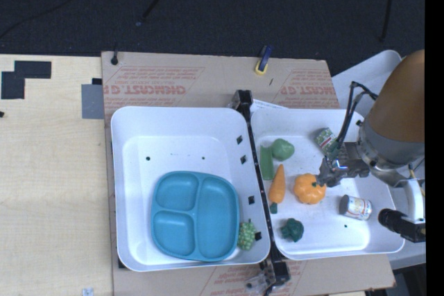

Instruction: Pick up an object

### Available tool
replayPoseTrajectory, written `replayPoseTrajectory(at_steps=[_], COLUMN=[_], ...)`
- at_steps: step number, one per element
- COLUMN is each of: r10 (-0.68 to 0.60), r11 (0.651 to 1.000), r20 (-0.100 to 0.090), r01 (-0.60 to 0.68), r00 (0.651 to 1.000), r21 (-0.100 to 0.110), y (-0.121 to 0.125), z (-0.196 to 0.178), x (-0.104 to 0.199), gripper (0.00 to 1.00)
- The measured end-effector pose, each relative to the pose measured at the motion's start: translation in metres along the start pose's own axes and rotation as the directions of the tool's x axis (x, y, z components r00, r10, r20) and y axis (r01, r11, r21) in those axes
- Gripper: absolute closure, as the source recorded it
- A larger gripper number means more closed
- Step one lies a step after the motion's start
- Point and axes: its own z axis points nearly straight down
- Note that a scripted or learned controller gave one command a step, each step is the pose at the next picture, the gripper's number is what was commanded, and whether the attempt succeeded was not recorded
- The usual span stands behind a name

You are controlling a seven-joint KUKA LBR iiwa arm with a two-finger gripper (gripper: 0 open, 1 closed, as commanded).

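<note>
Where the gripper (325,177) meets the orange pepper (309,189), its grip state cannot be told — likely touching; the nearby carrot (277,184) points lengthwise up-and-down.

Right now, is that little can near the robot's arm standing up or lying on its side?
On its side. The small can lies flat on the floor of the right bin, its round end facing left and its label wrapping the length.

Grey arm (388,142), broad orange band (409,93), thin black cable (354,97), dark metal gripper (331,173)
</note>
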Motion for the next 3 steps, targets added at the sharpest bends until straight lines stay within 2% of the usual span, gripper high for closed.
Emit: replayPoseTrajectory(at_steps=[1, 2, 3], r10=[0.001, 0.004, 0.006], r11=[1.0, 1.0, 1.0], r20=[0.001, 0.002, 0.003], r01=[-0.001, -0.004, -0.006], r00=[1.0, 1.0, 1.0], r21=[0.003, -0.001, 0.001], y=[-0.007, -0.012, -0.015], z=[0.017, 0.0, 0.004], x=[0.058, 0.057, 0.059], gripper=[1.0, 1.0, 1.0])
